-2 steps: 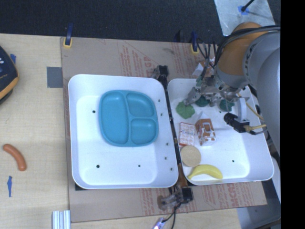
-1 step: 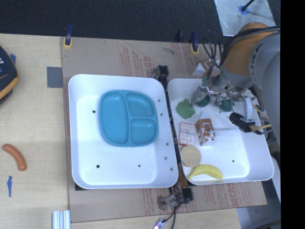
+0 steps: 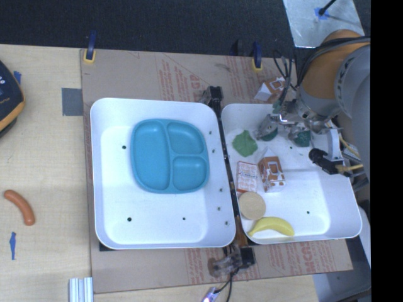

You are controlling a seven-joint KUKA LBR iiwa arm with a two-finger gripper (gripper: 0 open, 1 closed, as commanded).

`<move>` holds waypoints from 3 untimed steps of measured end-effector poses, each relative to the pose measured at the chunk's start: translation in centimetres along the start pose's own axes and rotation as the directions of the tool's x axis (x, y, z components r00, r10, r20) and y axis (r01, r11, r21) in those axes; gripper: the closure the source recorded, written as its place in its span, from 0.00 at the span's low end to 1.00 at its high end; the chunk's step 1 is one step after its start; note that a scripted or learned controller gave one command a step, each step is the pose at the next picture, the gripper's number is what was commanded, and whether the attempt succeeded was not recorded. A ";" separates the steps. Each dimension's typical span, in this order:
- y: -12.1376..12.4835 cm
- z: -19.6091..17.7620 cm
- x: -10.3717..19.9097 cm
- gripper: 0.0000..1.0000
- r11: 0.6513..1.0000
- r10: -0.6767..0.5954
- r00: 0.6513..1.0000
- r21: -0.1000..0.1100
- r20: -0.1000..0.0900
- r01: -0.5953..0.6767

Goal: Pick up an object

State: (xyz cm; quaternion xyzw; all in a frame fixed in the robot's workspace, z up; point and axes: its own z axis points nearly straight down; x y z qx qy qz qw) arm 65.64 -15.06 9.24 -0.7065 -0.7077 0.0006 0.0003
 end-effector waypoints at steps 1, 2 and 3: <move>0.0 0.0 0.4 0.00 1.000 -0.001 1.000 0.002 -0.001 0.001; 0.0 0.0 1.1 0.00 1.000 -0.002 1.000 0.003 -0.001 0.002; 0.0 0.0 1.1 0.00 1.000 -0.002 1.000 0.003 -0.001 0.002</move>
